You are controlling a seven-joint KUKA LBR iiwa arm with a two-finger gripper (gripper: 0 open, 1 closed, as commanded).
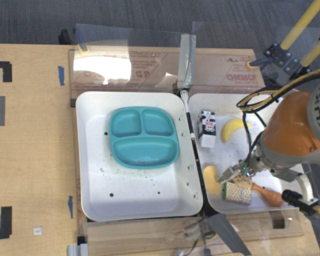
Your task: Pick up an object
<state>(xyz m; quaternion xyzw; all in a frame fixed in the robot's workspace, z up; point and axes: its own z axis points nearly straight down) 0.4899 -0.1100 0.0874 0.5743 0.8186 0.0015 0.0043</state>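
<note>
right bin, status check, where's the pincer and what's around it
Pincer low in right bin, over patterned block; grip unconfirmed. Yellow piece at left, orange tool at right. Banana and small carton further back.

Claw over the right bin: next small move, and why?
Probably a short descent onto the patterned block. The claw sits just above it in the right bin, with a yellow piece and an orange piece beside it. A grip isn't evident from this view.
</note>
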